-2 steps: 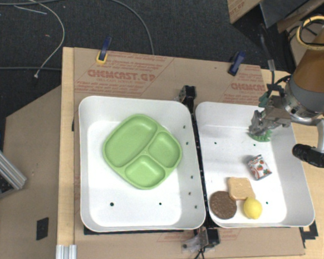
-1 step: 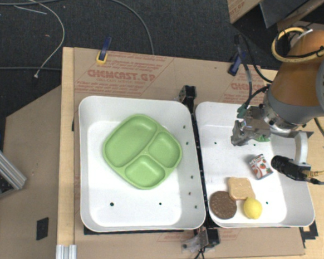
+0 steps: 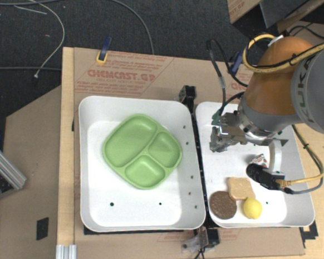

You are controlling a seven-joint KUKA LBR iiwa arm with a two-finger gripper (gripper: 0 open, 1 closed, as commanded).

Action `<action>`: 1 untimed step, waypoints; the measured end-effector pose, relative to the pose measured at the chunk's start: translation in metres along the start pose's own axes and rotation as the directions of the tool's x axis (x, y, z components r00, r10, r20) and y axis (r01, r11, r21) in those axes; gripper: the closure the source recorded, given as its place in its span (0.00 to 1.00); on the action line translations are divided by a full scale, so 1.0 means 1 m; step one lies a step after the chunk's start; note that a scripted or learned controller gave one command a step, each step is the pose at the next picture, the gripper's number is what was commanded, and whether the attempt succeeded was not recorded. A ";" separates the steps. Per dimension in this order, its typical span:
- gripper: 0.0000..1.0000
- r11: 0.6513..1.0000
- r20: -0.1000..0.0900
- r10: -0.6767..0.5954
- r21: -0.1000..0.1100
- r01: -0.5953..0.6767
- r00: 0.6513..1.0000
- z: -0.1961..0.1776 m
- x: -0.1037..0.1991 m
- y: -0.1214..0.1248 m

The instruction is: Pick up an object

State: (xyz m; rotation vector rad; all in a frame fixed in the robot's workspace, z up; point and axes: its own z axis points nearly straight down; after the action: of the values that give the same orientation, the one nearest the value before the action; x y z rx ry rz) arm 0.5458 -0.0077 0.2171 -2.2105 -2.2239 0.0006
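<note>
The jaws hang low over the upper left part of the right bin; whether they are spread or pressed together I cannot tell, and nothing shows between them. The arm reaches in from the right, its orange band bent down over the wrist. Near the bin's front edge sit a brown disc, a tan block and a lemon, close together. The left bin holds a green tray.
</note>
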 end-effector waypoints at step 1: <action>1.00 1.000 0.000 0.000 -0.001 0.000 1.000 -0.014 0.051 -0.025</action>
State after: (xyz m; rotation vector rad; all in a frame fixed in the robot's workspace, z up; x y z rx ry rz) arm 0.5208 0.0426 0.2312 -2.2105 -2.2243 -0.0005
